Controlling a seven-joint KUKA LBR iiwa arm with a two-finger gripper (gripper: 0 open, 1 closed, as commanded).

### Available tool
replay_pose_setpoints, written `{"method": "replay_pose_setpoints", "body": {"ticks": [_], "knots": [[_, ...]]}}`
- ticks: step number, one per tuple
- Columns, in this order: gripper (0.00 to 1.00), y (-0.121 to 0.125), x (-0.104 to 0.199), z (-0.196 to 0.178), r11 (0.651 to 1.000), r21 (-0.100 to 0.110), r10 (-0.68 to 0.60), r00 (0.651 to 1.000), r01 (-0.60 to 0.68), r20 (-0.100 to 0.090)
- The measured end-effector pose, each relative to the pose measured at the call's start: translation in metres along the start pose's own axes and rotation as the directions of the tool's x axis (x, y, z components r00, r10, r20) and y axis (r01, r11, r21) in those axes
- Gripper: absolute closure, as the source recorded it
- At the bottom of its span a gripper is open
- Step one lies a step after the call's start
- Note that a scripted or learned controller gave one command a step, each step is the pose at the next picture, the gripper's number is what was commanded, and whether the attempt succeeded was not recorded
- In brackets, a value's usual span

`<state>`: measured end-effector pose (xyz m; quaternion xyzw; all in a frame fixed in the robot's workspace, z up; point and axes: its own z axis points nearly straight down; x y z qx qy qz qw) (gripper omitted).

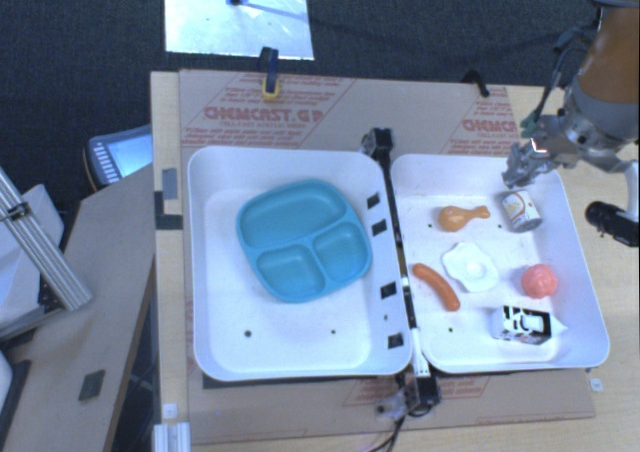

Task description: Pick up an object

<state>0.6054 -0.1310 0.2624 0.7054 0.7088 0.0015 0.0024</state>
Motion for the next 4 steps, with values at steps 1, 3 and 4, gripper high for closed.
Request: {"method": "replay_pose_setpoints", "body": {"ticks": [1,3,4], "knots": [[1.0,0.004,0.051,-0.005,1.0,0.002,-0.003,1.0,0.003,-0.002],[1.0,0.026,0.162,0.018,1.0,0.003,-0.006,1.0,0.006,-0.003],[1.0,0.028,0.218,0.033,1.0,0.005,-0.005,1.0,0.005,-0.003]]}}
